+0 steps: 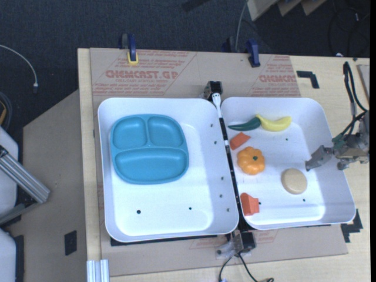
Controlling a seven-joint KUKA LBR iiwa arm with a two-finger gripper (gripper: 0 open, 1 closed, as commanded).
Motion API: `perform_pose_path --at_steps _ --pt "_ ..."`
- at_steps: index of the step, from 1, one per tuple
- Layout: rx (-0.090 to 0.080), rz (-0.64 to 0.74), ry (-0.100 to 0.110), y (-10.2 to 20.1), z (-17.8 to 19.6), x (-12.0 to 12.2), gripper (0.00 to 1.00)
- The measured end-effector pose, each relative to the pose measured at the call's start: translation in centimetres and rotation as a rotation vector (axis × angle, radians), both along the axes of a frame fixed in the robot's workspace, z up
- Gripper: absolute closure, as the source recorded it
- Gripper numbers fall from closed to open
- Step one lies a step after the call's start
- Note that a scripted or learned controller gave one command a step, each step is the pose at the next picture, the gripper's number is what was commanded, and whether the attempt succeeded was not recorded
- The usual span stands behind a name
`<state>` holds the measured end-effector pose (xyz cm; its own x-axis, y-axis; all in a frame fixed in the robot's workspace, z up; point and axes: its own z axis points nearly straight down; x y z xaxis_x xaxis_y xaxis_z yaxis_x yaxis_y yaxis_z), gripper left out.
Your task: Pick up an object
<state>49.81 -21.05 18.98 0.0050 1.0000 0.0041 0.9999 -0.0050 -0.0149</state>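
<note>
A: Starting left of the pumpkin (251, 160), we are seeing the blue plate (150, 148) sitting alone in the other bin (117, 216), out of our way.

B: And right of the pumpkin, the bun (294, 181) is lying loose; our gripper (311, 161) is hanging just beyond it, holding nothing. We cannot tell the jaws' state.

Two bins sit side by side on the bench. The left bin (117, 157) holds a divided plate (150, 148) toward its far left. In the right bin (311, 113), a pepper (245, 124) and banana (275, 123) lie touching at the back, a wedge (239, 140) just in front, a pumpkin (251, 160) mid-bin, a round piece (294, 181) to its right, a block (249, 204) nearest the front.
</note>
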Motion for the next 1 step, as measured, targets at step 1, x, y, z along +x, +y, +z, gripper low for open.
perform_pose_path --at_steps 1 --pt "-0.004 0.005 -0.014 0.08 0.75 0.36 0.0"
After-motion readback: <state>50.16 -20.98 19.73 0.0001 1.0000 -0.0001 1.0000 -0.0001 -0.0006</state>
